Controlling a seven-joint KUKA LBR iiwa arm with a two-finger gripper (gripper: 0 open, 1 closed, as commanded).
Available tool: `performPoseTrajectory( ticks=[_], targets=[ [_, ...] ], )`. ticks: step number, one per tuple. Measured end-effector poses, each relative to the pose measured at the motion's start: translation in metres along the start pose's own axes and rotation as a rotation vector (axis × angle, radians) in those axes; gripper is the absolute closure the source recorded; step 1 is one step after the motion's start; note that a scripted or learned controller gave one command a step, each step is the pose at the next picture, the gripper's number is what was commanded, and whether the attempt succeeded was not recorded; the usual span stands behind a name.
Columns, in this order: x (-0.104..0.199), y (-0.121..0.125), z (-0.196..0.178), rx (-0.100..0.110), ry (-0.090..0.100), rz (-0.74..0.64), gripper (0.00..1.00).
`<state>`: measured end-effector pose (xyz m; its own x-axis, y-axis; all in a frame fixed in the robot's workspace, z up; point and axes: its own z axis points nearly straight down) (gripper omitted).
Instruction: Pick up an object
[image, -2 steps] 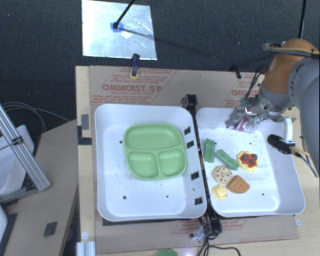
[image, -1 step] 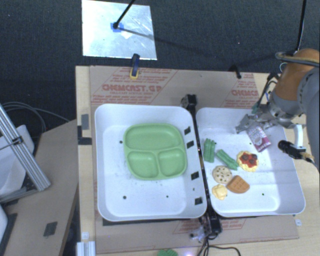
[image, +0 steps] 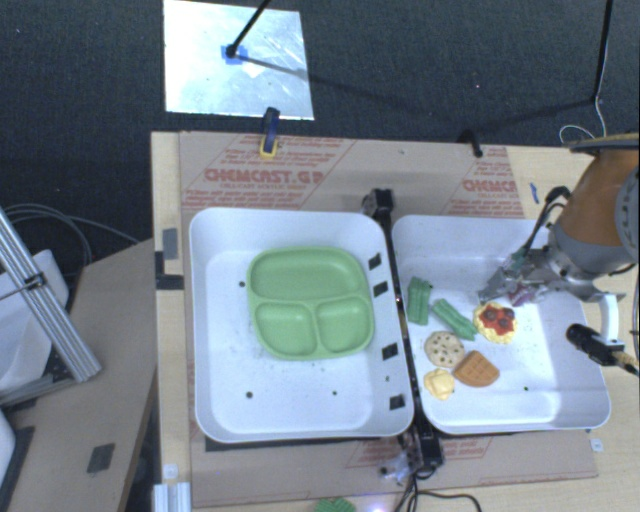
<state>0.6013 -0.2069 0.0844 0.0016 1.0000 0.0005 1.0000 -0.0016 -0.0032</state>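
Landmark: the right bin (image: 560, 405), which holds all the toy food; the left bin (image: 215, 300) carries a green divided plate (image: 308, 302).
Gripper (image: 507, 290): low over the right bin's middle, at the end of the grey arm (image: 600, 220) coming in from the right.
Claw state: cannot tell; the tip is a dark blur against the white floor, and nothing can be made out in it.
Nearest thing: the small pizza toy (image: 496, 321), red and yellow, just beside the tip, toward the bin's near wall.
Other candidates: green pieces (image: 440, 308) on the side of the pizza toward the left bin; a cookie (image: 443, 348), a waffle (image: 476, 369) and a yellow piece (image: 438, 384) nearer the front wall.
Key relation: the pizza lies slightly forward of the claw; being round, it has no long axis to match.
Judgement: a short shift toward the near wall, then a descent, looks enough.
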Motion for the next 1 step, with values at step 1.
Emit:
performPoseTrajectory(
  ticks=[1],
  targets=[
    [0.0001,0.0042,-0.0117,-0.008,-0.002,-0.003,1.0]
  ],
)
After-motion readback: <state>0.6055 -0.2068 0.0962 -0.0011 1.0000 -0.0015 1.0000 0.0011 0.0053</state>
